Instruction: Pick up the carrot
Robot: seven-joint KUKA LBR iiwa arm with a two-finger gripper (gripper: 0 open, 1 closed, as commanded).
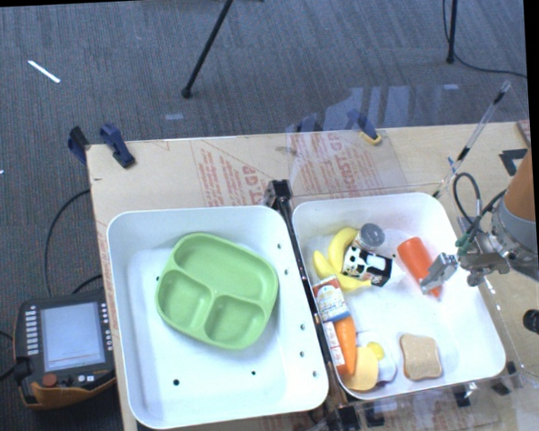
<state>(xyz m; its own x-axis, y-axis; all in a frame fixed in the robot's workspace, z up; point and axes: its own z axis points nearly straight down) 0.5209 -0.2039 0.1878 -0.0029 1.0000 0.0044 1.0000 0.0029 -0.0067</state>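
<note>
Gripper (437, 275): we see it at 3 o'clock in the right bin (482, 334), over the bin floor; we cannot tell how its jaws stand.
Carrot (344, 340): we find it at 7 o'clock in the right bin, lying along the left wall, well apart from the gripper.
Orange cup (415, 257): we place it just beside the gripper, at its 10 o'clock.
Banana (343, 248): at 11 o'clock in the right bin.
Bread slice (421, 356): at 5 o'clock.
Left bin (137, 355): we note a green divided plate (217, 291).
</note>
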